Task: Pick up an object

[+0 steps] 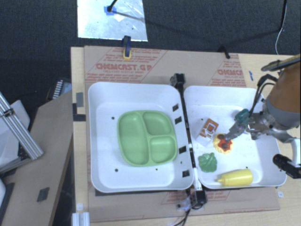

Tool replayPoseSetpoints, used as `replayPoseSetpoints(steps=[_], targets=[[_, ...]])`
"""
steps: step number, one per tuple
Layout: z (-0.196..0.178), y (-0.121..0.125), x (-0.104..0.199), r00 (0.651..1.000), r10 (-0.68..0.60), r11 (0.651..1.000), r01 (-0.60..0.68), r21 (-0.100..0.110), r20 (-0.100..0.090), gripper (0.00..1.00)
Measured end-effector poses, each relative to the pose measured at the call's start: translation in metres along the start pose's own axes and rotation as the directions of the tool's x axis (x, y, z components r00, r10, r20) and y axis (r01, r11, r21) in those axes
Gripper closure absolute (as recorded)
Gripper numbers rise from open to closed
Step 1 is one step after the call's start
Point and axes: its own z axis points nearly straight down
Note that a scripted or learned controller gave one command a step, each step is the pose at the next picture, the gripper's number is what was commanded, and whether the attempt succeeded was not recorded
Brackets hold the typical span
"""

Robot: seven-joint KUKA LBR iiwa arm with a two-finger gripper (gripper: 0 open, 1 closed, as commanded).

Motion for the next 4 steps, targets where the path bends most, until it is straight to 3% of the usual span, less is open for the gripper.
replayPoseSetpoints(steps=[1, 3, 4], targets=[[-0.007, 0.003, 0.0, 1.0, -0.003, 1.0, 0.004, -0.014, 0.002, 0.0], [0.099, 0.011, 0.008, 1.0, -0.001, 1.0, 0.001, -0.009, 0.0, 0.0], [0.112, 0.011, 0.008, 1.0, -0.001, 1.0, 0.001, -0.012, 0.001, 0.0]])
